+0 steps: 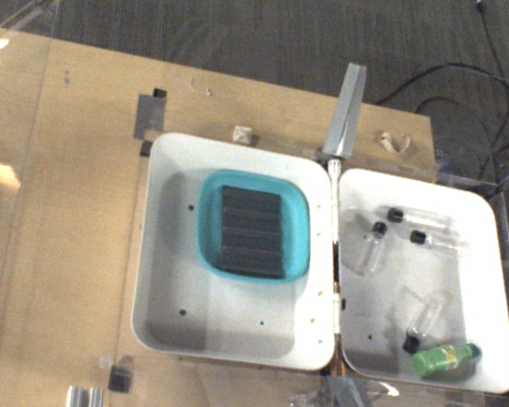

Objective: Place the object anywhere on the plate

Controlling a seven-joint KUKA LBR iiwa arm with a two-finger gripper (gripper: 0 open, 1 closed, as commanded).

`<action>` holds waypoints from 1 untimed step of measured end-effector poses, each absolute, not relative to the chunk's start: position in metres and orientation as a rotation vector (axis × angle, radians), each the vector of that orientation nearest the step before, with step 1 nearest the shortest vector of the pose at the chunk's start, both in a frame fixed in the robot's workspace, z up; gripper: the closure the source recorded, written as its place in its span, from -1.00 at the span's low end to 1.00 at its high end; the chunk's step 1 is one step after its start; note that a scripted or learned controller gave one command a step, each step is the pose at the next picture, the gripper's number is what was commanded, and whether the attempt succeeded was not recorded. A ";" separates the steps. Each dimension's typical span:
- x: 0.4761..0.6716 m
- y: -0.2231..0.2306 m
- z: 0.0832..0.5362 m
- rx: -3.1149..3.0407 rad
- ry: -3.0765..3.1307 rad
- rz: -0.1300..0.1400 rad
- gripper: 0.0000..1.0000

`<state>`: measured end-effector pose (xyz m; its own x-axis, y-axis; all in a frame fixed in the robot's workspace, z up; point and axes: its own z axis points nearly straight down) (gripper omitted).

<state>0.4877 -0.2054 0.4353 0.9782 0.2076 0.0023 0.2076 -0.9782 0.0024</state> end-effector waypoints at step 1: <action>0.494 -0.205 0.435 3.121 0.329 0.005 -1.00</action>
<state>0.4943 -0.2054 0.4354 0.9781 0.2082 0.0030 0.2082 -0.9781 0.0032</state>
